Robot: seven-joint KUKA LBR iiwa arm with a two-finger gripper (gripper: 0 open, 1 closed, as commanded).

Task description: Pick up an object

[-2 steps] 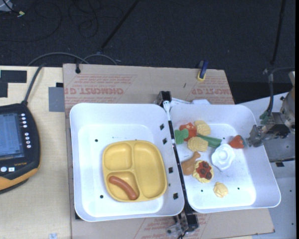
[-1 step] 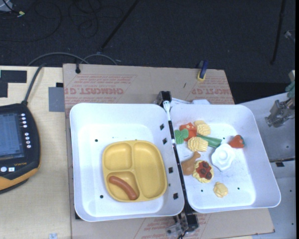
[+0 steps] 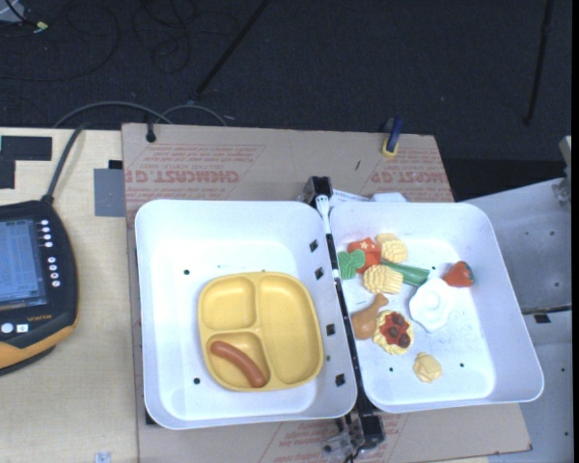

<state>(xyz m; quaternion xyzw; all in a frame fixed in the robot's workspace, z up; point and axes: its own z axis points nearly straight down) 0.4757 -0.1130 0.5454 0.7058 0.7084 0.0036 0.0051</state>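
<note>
Lying glossy in the yellow 3-compartment plastic plate (image 3: 261,331), a smooth sausage (image 3: 238,364); gripper state unknowable.

Even, bright overhead light on the white bins (image 3: 222,222) (mild glare), soft shadows, dark background, slight blur.

Glossy yellow plastic plate (image 3: 291,302), smooth white plastic bins (image 3: 164,258), matt cardboard (image 3: 270,162).

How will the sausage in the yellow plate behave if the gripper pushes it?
The sausage looks round and smooth, so it may roll or slip. It lies in a compartment of the yellow plate, whose raised walls would probably stop it. It seems a light toy.
</note>
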